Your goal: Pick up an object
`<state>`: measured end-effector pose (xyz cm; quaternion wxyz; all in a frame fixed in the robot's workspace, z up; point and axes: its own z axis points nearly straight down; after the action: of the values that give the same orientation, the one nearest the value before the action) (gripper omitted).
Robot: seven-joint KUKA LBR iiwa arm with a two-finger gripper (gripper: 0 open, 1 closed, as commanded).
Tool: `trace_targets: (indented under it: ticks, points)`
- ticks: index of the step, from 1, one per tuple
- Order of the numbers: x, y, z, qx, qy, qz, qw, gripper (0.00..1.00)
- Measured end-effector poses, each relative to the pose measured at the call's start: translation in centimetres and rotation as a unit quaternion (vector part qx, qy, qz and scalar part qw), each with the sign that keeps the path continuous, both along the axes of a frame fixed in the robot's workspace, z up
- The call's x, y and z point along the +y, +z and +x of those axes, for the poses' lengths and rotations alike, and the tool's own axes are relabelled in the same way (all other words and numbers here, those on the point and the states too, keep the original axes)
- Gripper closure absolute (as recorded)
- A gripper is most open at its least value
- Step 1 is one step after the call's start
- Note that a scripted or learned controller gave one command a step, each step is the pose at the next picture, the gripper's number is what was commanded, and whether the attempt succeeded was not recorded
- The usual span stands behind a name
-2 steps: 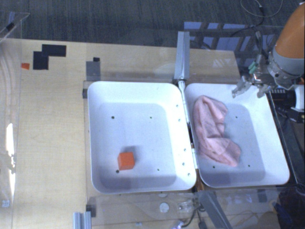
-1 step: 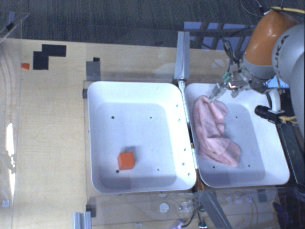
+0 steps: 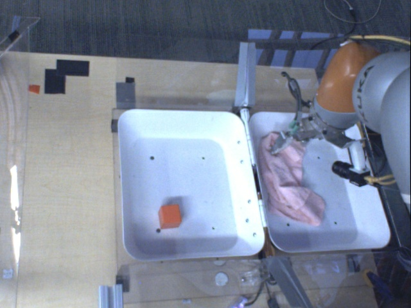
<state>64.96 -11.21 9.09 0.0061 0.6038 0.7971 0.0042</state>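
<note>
- Pink cloth (image 3: 290,179) lies crumpled in right bin (image 3: 366,233), along its left side, running far to near.
- Gripper (image 3: 287,138) sits at the cloth's far end, touching it; finger state: cannot tell, too small and blurred.
- Arm (image 3: 359,88) reaches in from right, orange band above wrist.
- Orange block (image 3: 170,216) rests in left bin (image 3: 180,133), near-left area, well apart from the gripper.

Orange cube (image 3: 170,216); pink cloth (image 3: 290,179); white bins (image 3: 186,124).
</note>
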Motion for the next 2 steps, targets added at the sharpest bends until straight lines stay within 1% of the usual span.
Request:
trace_targets:
  ticks: [1,2]
  points:
    - [0.2,1.4,0.3,-0.005,0.001,0.0006,1.0000,1.00]
    - [2.6,6.0,2.1,0.003,-0.062,0.0007,0.9980,1.00]
